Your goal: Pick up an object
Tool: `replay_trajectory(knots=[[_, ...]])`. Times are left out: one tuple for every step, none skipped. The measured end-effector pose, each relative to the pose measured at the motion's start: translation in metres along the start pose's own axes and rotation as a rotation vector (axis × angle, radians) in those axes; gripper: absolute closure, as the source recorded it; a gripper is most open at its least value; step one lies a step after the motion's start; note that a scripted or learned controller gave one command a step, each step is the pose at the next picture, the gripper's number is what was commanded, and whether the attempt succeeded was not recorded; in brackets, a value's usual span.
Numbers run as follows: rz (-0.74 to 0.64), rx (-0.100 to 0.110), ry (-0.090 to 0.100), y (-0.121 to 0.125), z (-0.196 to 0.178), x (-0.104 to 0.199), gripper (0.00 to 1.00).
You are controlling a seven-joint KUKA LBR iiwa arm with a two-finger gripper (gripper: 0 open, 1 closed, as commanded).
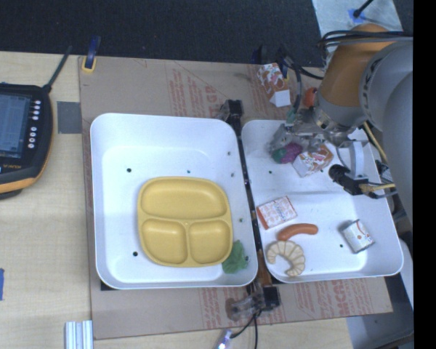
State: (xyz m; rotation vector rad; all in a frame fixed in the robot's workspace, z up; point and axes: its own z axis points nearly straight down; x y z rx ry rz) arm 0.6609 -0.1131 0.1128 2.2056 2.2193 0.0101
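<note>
Left bin (109, 195), mid-frame: yellow divided tray (184, 220), green toy (236, 258) at its lower-right corner. Right bin (327, 195): small card (277, 211), sausage (298, 231), croissant (287, 257), can (357, 235) lower right. Gripper (296, 138) upper right, over purple/green item (285, 153) & wrapped packet (314, 158); can't tell whether it's spread or closed.

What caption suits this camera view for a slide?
Arm reaches into the right bin, claw low by a purple item; yellow tray sits in the left bin.
</note>
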Motion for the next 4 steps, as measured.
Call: replay_trajectory(knots=[[-0.002, 0.008, 0.002, -0.001, -0.011, -0.001, 1.0], [0.0, 0.015, 0.005, -0.05, -0.082, 0.048, 1.0], [0.005, 0.015, 0.003, -0.031, -0.095, -0.031, 1.0], [0.004, 0.016, 0.004, -0.031, -0.095, -0.03, 0.0]])
